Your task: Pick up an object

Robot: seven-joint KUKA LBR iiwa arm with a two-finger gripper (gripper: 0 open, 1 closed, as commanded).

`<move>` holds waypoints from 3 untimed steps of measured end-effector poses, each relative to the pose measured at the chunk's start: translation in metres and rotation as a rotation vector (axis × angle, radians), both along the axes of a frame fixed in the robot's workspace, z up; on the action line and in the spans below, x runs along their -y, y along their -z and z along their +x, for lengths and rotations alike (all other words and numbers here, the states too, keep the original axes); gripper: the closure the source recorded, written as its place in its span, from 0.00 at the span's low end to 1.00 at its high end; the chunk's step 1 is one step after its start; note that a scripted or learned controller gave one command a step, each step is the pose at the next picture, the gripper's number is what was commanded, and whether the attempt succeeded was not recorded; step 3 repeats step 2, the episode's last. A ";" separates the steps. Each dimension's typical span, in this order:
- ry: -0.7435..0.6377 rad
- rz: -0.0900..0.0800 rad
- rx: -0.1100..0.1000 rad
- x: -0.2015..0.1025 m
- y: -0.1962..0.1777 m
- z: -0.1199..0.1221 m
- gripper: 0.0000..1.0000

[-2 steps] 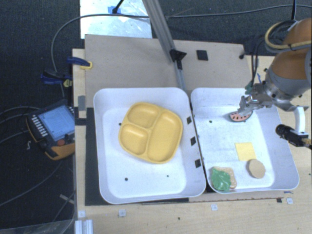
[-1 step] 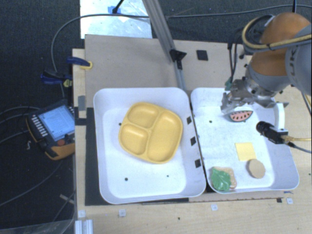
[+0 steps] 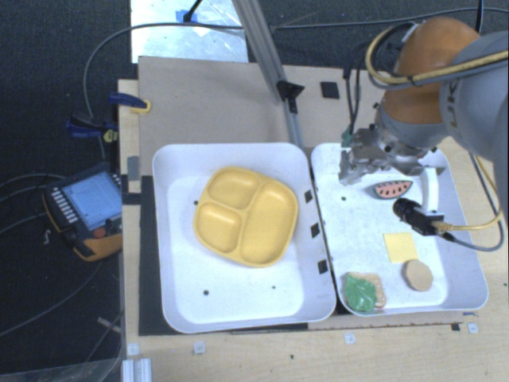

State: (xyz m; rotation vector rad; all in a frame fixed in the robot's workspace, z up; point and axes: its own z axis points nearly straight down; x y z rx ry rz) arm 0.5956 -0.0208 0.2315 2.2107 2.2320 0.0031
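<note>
Nearest the camera, along the front edge of the right bin (image 3: 469,297), sit a green leafy toy on a tan slice (image 3: 364,291) and a round tan biscuit-like piece (image 3: 417,275), with a flat yellow square (image 3: 400,247) just behind them. None of these looks disturbed, and each lies flat on the bin floor. To the left, the left bin (image 3: 171,277) carries a yellow divided plate (image 3: 246,216), lying level with nothing in its compartments.

Further back in the right bin, a watermelon slice (image 3: 393,188) lies just beside the hand (image 3: 355,169), which hangs low over the bin's rear left corner. Whether the hand is spread or pressed together cannot be told from this slant, and nothing is seen pinched in it.

So the pick appears not yet done: every candidate object rests in the bin, and the lift is all to come. The watermelon slice seems the likeliest target, being closest.

No brand, label or legible writing shows anywhere on the bench (image 3: 207,102).
</note>
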 end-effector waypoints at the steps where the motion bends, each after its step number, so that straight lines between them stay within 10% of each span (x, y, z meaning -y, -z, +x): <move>1: 0.000 0.000 0.000 -0.051 0.010 -0.004 1.00; 3: -0.001 0.001 0.002 -0.103 0.002 0.007 1.00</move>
